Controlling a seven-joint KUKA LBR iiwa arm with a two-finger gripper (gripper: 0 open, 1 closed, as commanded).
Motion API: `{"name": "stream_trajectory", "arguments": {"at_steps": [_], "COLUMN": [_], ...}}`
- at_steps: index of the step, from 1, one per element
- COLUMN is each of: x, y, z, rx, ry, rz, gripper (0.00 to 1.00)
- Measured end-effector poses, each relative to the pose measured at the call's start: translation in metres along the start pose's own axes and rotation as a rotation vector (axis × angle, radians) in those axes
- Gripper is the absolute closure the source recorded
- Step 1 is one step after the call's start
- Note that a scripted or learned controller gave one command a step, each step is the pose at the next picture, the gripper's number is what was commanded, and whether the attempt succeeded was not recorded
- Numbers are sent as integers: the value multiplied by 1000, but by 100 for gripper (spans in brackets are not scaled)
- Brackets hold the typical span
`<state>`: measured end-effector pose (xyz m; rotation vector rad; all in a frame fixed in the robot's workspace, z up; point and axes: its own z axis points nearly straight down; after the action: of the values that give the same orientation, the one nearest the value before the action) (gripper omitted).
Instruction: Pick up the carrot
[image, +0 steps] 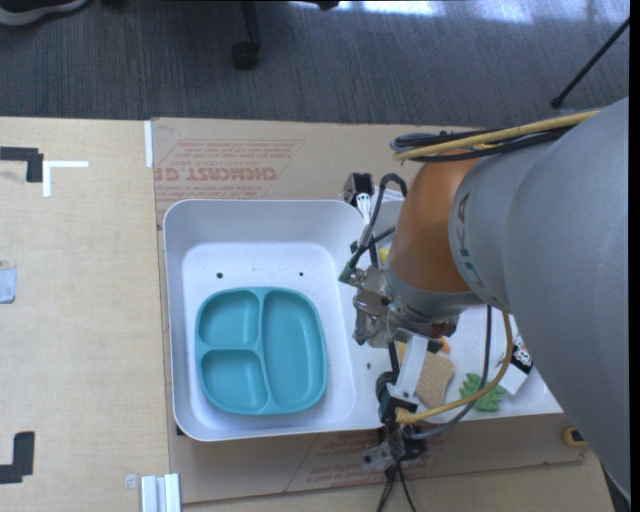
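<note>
A sliver of carrot (441, 347) shows just beside the gripper (384, 328) (open or closed, I cannot tell).

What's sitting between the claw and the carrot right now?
Nothing I can see. An orange sliver, likely the carrot, peeks out right beside the claw, next to a tan bread slice. The grey arm hides most of that right white bin.

Robot lab: grey arm (540, 230), wooden bench (80, 330), white bin (172, 300).
</note>
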<state>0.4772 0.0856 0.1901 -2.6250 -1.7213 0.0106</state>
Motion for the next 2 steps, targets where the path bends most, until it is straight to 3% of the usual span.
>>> {"name": "stream_trajectory", "arguments": {"at_steps": [2], "x": [0], "y": [2], "z": [-16], "rx": [5], "ry": [-8], "rz": [-11], "gripper": [100]}}
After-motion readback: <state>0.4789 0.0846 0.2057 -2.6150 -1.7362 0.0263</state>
